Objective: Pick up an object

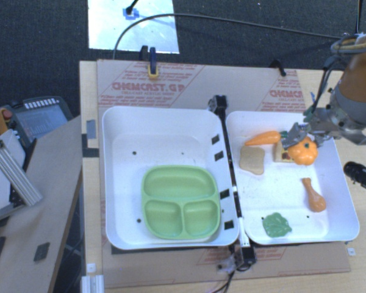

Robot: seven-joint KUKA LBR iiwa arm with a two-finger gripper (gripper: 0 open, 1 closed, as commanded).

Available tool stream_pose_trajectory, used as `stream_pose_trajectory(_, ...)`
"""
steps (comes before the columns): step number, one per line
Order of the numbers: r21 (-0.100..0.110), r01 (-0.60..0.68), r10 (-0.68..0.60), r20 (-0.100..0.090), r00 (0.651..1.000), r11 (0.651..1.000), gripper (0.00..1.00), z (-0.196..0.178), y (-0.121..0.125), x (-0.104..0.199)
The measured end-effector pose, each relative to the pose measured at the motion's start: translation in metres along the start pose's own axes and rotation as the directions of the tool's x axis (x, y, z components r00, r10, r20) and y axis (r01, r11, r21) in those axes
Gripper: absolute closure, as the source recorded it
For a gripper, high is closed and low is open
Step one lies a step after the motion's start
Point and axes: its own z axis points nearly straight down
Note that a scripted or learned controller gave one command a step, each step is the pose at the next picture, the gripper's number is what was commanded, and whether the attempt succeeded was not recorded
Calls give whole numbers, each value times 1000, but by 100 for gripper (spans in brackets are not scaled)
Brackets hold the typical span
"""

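Observation:
The right bin (344,221) holds several toy foods. An orange carrot (262,138) lies at its far left, with a tan bread slice (252,160) just in front of it. A round orange fruit (304,153) sits beside a small brown-and-yellow block (282,155). An orange drumstick (314,196) lies near the right wall, and a green leafy piece (276,224) rests near the front. My gripper (297,137) hangs directly over the orange fruit and the block, close to or touching the fruit's top. Nothing is lifted off the bin floor.
A green divided plate (182,201) lies in the front of the left bin (119,182). The black divider strip (227,170) runs between the bins. A teach pendant (39,118) and a metal rail (12,170) sit on the side table at left.

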Motion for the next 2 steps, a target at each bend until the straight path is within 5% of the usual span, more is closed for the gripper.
stream_pose_trajectory(2,3,1,-1,-2,1000,1000,100,11,7,100)
